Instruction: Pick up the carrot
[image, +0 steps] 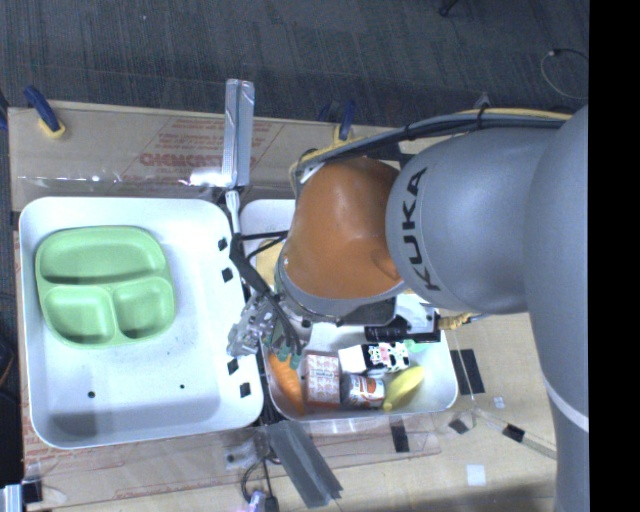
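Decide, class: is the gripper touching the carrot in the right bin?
Cannot tell. In the camera view the gripper hangs right over the carrot's upper end, and the slanted angle hides any contact or gap.

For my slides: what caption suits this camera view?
KUKA arm's pincer low over the carrot in the right bin.

The bench (120, 140) bears two white bins (130, 400) side by side.

A green three-compartment tray (103, 283) lies in the left white bin (200, 400), well to the left of the gripper. Just right of the gripper, in the right bin (440, 395), lie a labelled can (323, 380), a small cow-print carton (378, 357) and a yellow lemon-like fruit (404, 386).
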